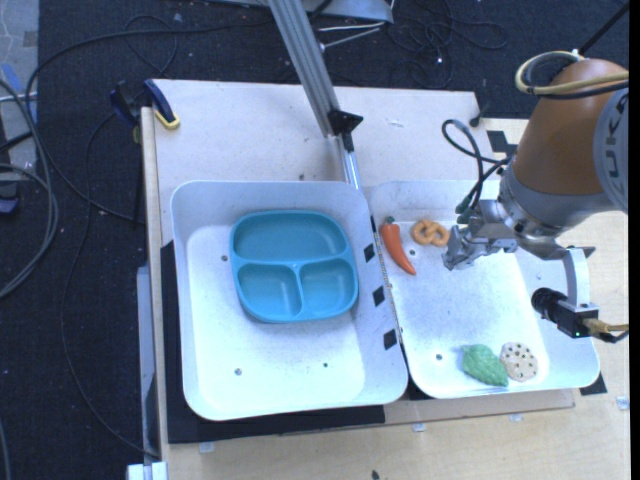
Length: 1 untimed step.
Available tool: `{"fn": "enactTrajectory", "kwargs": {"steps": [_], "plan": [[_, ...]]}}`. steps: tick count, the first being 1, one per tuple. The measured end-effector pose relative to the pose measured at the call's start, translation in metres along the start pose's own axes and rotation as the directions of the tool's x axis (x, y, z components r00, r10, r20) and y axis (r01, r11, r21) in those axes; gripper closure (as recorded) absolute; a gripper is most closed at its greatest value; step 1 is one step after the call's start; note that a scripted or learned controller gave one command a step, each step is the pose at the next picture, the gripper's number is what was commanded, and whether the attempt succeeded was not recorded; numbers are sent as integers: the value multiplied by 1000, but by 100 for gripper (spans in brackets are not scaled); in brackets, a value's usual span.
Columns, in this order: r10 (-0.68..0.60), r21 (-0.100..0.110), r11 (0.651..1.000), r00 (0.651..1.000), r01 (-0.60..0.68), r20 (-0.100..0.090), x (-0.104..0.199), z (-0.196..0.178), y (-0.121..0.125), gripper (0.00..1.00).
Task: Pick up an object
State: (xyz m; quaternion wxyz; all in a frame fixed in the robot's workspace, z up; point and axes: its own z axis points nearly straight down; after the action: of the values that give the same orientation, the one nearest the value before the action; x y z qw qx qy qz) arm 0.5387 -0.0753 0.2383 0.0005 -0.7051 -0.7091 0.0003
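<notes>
The gripper (pixel 457 259) hovers near the pretzel (pixel 431 232), at its ten o'clock. I can't tell its jaw state. Centre over it before descending.

Open floor mid right bin (pixel 560 368), hemmed by carrot (pixel 398 248) and pretzel (pixel 431 232) at far-left, green piece (pixel 485 365) and cookie (pixel 518 361) near front rim.

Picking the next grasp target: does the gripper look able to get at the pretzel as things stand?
Probably yes. The gripper hangs over the right bin just right of the pretzel, which lies flat and alone. The carrot lies apart to its left, and nothing covers it.
</notes>
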Motion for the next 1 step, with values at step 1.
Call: {"fn": "enactTrajectory", "kwargs": {"steps": [1], "plan": [[-1, -1, 1000, 1000, 1, 0, 50, 11, 16, 100]]}}
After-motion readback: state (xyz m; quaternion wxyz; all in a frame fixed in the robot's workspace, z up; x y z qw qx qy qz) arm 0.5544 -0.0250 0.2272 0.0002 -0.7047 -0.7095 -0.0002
